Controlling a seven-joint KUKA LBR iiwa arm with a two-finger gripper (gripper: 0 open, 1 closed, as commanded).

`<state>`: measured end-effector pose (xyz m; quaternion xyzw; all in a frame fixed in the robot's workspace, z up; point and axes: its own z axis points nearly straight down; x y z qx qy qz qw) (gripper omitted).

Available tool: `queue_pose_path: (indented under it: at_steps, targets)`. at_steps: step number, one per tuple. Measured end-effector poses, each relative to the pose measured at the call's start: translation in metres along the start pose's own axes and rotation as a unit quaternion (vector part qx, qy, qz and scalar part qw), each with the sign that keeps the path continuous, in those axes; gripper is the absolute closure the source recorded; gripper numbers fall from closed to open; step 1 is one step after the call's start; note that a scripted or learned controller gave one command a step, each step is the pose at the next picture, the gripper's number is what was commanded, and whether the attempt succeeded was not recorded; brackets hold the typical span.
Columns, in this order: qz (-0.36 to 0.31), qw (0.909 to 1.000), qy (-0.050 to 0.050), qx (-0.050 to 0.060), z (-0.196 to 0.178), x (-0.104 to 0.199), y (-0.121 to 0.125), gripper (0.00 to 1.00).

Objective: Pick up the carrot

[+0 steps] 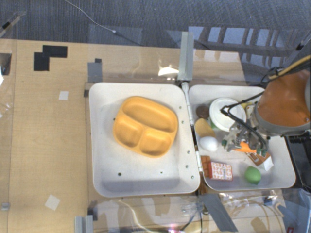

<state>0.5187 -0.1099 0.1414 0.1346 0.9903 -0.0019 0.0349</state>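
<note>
Clutter is crowding the right bin (286, 178): a white egg (208, 143), a yellow piece (203, 127), a white bowl (224, 113), a patterned box (219, 171) and a green ball (252, 174). The left bin (104, 178) is carrying a yellow divided plate (145, 125). The carrot (249, 149) is lying under the tool (241, 141), its long axis slanting from upper left down to lower right. The arm (286, 103) is reaching in from the right over the desk (43, 149), wrist bent down; whether the tool is wide or narrow I cannot tell.
</note>
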Motion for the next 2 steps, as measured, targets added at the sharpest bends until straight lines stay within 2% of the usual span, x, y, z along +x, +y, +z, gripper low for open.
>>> queue_pose_path:
  at_steps: [1, 2]
  targets:
    - [-0.017, 0.9995, 0.025, -0.001, -0.101, -0.065, 0.093, 1.0]
    - [0.01, 0.9994, 0.034, 0.002, -0.052, 0.017, 0.089, 1.0]
